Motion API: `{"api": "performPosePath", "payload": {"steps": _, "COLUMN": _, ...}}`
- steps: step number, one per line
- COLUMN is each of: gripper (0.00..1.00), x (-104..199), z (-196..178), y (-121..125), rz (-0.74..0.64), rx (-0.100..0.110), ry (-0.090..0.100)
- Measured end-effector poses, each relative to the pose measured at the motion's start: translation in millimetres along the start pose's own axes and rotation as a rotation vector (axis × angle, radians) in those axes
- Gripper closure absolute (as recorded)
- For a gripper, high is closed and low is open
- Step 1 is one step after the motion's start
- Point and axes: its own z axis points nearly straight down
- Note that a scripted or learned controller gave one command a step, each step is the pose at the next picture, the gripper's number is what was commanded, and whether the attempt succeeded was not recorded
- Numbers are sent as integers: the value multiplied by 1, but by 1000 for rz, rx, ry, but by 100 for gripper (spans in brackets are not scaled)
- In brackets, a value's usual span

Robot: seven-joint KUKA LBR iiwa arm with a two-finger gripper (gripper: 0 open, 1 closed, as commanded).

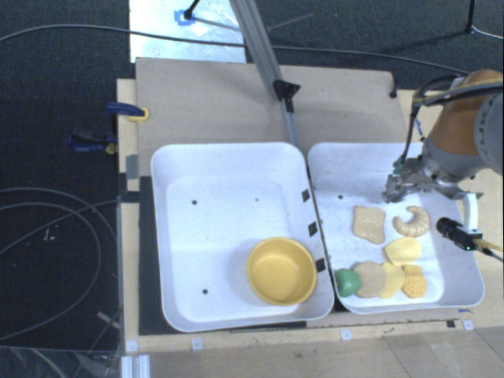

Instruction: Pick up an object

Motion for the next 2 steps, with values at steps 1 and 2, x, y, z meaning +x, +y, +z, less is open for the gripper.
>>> {"api": "performPosePath", "payload": {"steps": 1, "gripper": 100, "x": 3, "z": -60, "y": -6, "rz": 1, "rx": -1, "ry": 0}}
{"api": "performPosePath", "payload": {"steps": 2, "gripper": 100, "x": 6, "z": -116, "y": 7, "rz": -1, "rx": -2, "ry": 0}}
